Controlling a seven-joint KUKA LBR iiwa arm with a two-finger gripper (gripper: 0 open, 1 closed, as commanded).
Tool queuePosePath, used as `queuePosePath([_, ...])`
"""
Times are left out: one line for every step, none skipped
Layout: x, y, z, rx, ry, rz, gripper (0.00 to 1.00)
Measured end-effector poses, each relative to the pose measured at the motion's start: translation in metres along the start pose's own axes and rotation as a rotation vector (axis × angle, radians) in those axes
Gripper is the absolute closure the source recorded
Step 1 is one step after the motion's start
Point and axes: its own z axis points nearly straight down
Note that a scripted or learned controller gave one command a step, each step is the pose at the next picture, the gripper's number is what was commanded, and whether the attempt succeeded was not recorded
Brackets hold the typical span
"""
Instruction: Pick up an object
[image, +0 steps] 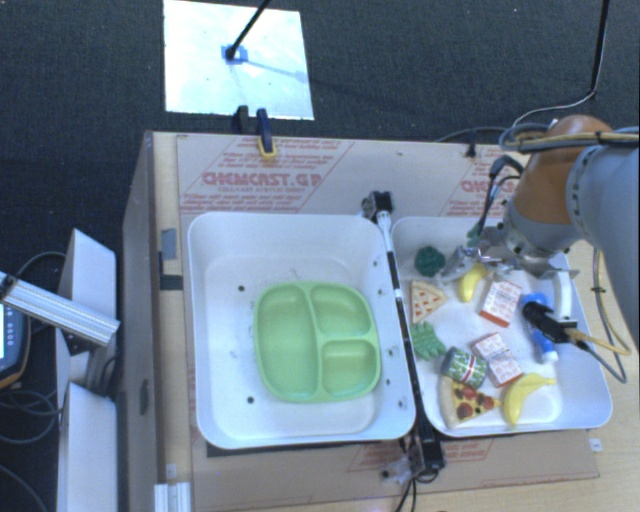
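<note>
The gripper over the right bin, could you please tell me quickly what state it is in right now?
Gripper: cannot be told; it sits low by a small yellow toy piece.

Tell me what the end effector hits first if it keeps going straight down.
Most likely the small yellow toy lying right under the end effector in the right bin; depth is hard to judge from above.

The grey arm (600, 190) reaches in from the right, its orange band (550, 180) tilted down-left; the gripper (470, 262) hangs low, apparently pointing down and left.
</note>
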Motion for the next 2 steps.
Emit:
queuePosePath([-0.001, 0.001, -0.010, -0.001, -0.002, -0.001, 1.00])
queuePosePath([0.061, -0.025, -0.095, 0.005, 0.001, 0.000, 1.00])
